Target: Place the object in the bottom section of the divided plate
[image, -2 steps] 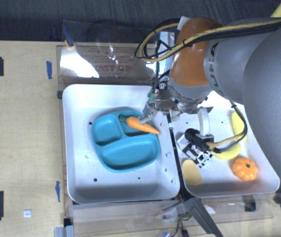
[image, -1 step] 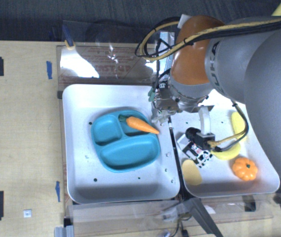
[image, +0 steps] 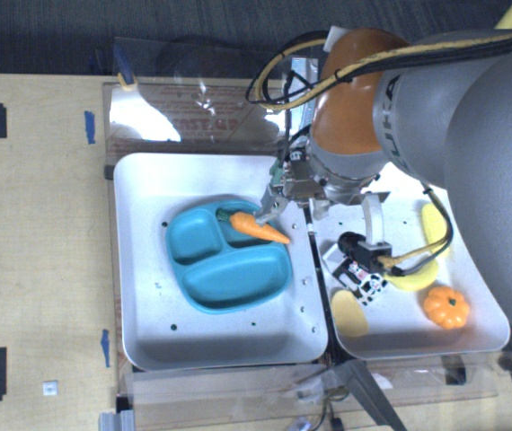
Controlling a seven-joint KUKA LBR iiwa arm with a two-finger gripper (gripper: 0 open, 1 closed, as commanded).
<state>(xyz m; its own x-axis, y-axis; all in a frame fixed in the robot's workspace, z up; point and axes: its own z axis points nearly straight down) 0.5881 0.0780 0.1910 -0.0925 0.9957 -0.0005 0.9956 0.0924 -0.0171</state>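
A blue divided plate (image: 229, 281) lies in the left bin (image: 148, 330), with two small sections at the top and one large section at the bottom. An orange carrot (image: 258, 229) with a green top rests over the plate's upper right section, its tip pointing right across the rim. My gripper (image: 272, 200) hangs just above the carrot's middle, at the plate's upper right corner. The wrist hides how it meets the carrot. The large bottom section holds nothing.
The right bin (image: 481, 330) holds a banana (image: 433, 232), a small orange pumpkin (image: 446, 306), a pale yellow piece (image: 348, 314) and a black-and-white object (image: 360, 266). The wall between the bins (image: 321, 285) runs just right of the plate. My arm covers the right bin's upper part.
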